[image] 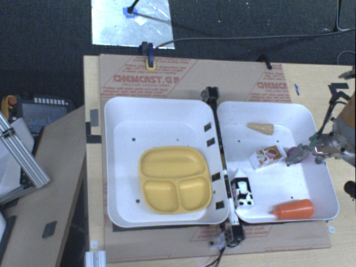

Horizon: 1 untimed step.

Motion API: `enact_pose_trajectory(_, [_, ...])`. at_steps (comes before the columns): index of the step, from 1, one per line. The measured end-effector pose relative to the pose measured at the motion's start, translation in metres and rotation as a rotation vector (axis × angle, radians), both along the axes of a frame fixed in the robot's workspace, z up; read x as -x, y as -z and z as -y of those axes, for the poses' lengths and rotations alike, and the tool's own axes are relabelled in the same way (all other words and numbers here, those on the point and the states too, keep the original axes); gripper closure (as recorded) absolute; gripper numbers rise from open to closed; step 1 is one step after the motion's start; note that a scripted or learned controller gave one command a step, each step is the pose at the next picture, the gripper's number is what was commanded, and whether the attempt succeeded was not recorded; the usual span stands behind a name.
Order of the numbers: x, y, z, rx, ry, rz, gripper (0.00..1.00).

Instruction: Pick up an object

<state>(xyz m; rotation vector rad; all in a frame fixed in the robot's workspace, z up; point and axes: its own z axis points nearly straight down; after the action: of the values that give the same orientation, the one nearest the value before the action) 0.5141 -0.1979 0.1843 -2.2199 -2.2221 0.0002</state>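
Gripper (295,154) is low in the right bin (320,128), coming in from its right wall. Can't tell whether it's open or closed at this resolution; nothing visibly held. Nearest target: the small carton (266,156), just left of the tip, almost touching, long axis tilted slightly up to the right, roughly in line with the approach. Orange carrot-like piece (293,208) sits below near the front wall, cone (261,128) up-left, black-and-white item (242,194) down-left. Yellow divided plate (172,178) is far left in the other bin (119,149).

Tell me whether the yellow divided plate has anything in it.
Empty. The yellow divided plate lies flat in the left bin, and all three of its compartments show bare yellow.
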Motion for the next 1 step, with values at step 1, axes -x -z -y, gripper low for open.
enact_pose_trajectory(1, [-0.0038,0.0420,-0.0009,0.000,0.000,-0.001,0.00])
